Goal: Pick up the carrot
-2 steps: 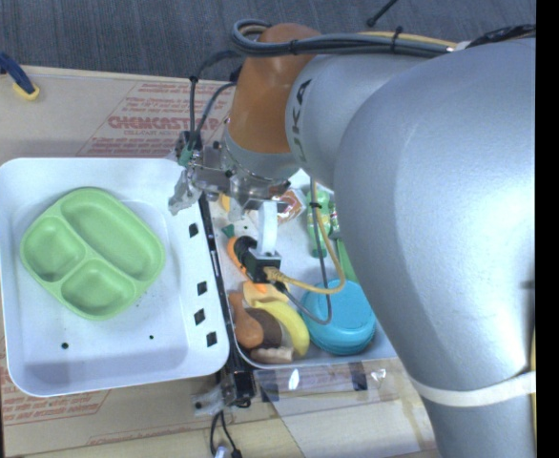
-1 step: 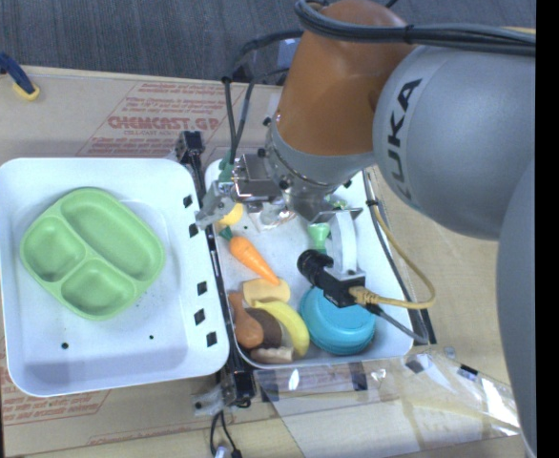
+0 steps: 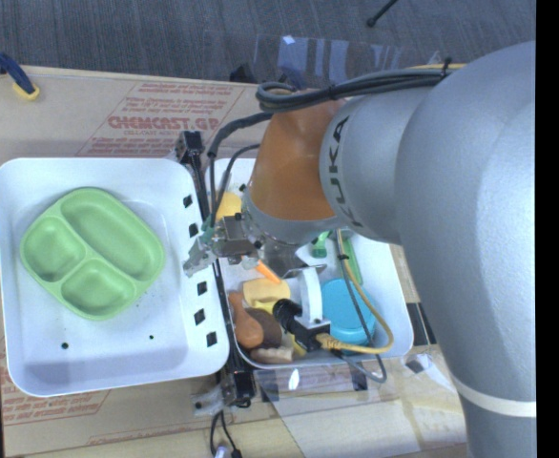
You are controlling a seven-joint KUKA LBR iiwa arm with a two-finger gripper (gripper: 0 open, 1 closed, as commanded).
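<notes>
**Wrist down in the right bin, carrot just peeking out**

So here's where I am: my arm comes in from the right and covers most of the right bin (image 3: 399,299). The orange band above my wrist sits over the bin's upper left part, and my gripper (image 3: 224,243) is low near the wall between the two bins. From this angle I honestly can't tell how the gripper is set or whether it has anything in it, since my own wrist hides too much.

The carrot (image 3: 267,273) looks like the small orange sliver showing just below my wrist, toward the left side of the right bin, beside a pale yellow block (image 3: 258,292). Most of it is hidden under me, so I can't say how it lies.

Other stuff packed in there: a brown rounded piece (image 3: 249,327) near the front left corner, a blue round thing (image 3: 346,313) to the right of it, and a yellow bit (image 3: 229,204) up by my wrist.

The left bin (image 3: 31,351) holds a green divided plate (image 3: 92,251), lying flat, well apart from me.
</notes>
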